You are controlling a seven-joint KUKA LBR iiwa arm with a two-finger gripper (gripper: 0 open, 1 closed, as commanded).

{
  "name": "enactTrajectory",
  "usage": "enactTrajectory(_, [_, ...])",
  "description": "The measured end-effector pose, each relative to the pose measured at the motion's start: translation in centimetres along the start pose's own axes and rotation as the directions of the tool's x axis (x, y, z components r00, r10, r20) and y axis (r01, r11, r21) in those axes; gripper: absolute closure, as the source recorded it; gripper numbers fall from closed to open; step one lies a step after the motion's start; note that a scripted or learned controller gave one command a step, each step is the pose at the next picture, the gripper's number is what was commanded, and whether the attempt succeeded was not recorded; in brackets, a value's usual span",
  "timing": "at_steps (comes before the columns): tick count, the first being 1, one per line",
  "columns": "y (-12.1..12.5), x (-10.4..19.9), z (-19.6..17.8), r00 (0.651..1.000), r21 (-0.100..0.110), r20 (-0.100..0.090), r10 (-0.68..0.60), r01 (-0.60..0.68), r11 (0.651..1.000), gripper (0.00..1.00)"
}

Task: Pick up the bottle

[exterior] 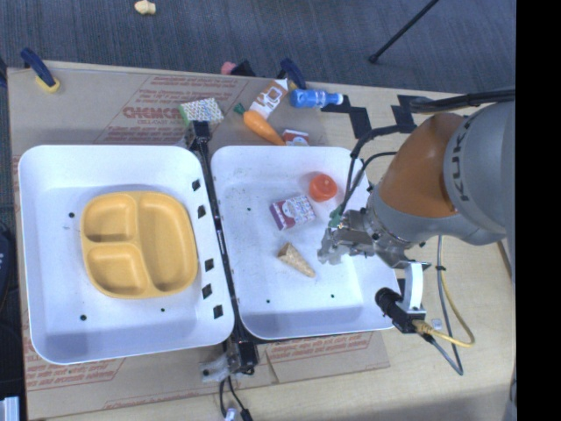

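Right bin [263, 310]: white plastic, smooth, slight sheen. Left bin [35, 235] beside it: same white plastic. Divided plate [138, 242] in left bin: yellow plastic, matt, smooth. Bench [131, 108] beyond right bin: brown cardboard with red print, matt. Bottle [314, 99] beyond right bin's far rim: blue plastic, glossy. Arm shell [478, 178] right of right bin: grey, smooth, satin; orange band [419, 178] glossy. Claw [337, 239] over right bin: grey metal. Floor [263, 16] beyond bench: dark ribbed carpet, rough.
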State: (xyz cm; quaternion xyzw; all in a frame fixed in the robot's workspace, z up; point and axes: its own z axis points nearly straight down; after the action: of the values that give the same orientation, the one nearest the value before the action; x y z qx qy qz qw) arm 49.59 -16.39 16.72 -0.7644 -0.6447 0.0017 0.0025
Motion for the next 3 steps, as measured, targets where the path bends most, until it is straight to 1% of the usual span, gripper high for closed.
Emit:
enactTrajectory(1, [-2.6, 3.2, -4.3, 0.996, -0.003, 0.001, -0.086, 0.086, 0.996, 1.00])
enactTrajectory(2, [-2.9, 4.7, -1.9, 0.994, 0.000, 0.000, -0.109, 0.109, 0.994, 1.00])
enactTrajectory(3, [-3.7, 10.1, -2.4, 0.843, 0.000, 0.000, -0.538, 0.538, 0.843, 1.00])
